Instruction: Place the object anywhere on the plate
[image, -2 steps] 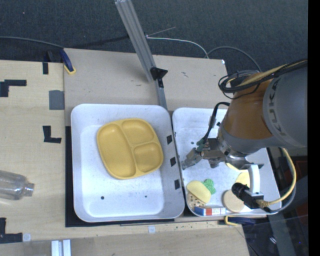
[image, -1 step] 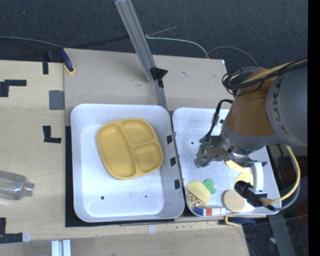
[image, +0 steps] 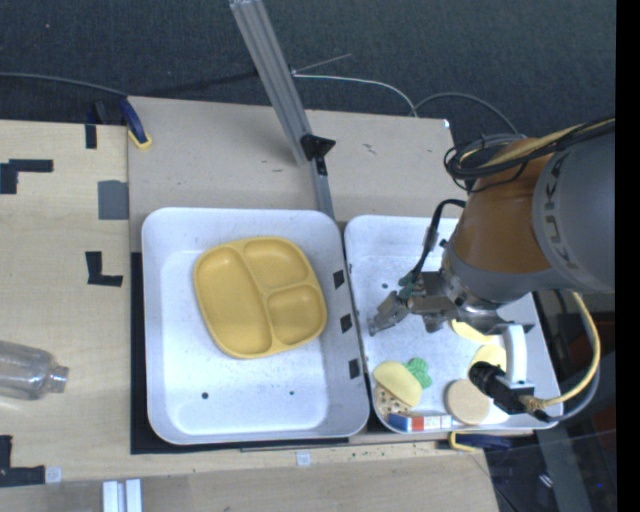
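No readable text, label, brand, number or sign on any surface here.

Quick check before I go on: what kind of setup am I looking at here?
Likely a lab test bench for robot picking: two white bins on a taped wooden bench, a yellow toy plate, and loose cables behind.

1. Bench (image: 230, 165): light wood-toned top with black tape marks (image: 100, 268) on its left part.
2. Dark carpet-like floor (image: 120, 45) lies beyond the bench's far edge; thin cables (image: 60, 82) run across it.
3. A grey metal rail (image: 272, 70) slants in from the top and ends at a black bracket (image: 316, 147).
4. A clear plastic bottle (image: 30, 372) lies on its side at the left edge.
5. Lighting is even, with soft shadows.
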